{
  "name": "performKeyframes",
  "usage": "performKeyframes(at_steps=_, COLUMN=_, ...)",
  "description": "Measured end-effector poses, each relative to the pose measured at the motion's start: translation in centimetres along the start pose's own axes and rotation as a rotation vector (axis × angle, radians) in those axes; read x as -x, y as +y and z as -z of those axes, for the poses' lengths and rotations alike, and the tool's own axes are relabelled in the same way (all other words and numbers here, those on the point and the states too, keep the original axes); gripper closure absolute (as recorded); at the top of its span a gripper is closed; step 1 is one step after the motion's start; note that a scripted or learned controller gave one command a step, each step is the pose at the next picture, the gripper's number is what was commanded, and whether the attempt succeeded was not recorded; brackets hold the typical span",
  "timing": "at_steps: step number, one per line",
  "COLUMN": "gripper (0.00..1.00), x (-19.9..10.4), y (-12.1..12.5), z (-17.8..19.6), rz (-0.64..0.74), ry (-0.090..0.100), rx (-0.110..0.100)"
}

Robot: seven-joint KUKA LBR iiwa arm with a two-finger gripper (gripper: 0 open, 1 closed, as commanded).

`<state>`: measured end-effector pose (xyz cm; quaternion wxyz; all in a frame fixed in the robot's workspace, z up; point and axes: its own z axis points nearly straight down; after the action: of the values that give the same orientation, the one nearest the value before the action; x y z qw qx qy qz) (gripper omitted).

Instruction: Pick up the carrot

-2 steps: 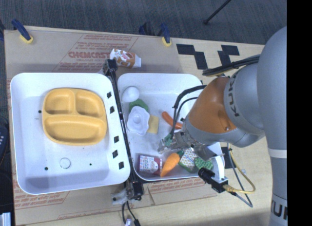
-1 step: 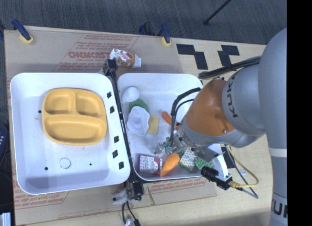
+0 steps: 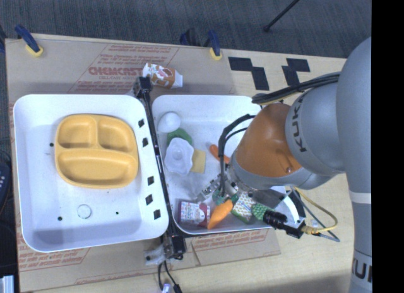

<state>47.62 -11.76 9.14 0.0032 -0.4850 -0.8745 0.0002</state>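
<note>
Counter (image 3: 57, 52) carrying two white bins side by side. Grey arm (image 3: 328, 127) with orange band reaching over the right bin (image 3: 208, 105) from the right. Left bin (image 3: 31, 178) holding a yellow divided tray (image 3: 96, 149). The tool (image 3: 222, 192) sits low in the right bin, just above the carrot; whether it is spread or closed cannot be told. Carrot (image 3: 219, 214) lying tilted near the front wall, beside a red packet (image 3: 191, 212).

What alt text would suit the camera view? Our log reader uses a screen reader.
A grey robot arm reaches from the right over the right bin, its gripper low beside an orange carrot near the bin's front edge among small food items. The left bin holds a yellow divided tray.
</note>
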Motion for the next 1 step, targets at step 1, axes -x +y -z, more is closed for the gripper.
performKeyframes(at_steps=1, gripper=0.0, x=0.03, y=-0.01, z=0.01, rz=0.0, ry=-0.001, rx=0.001)
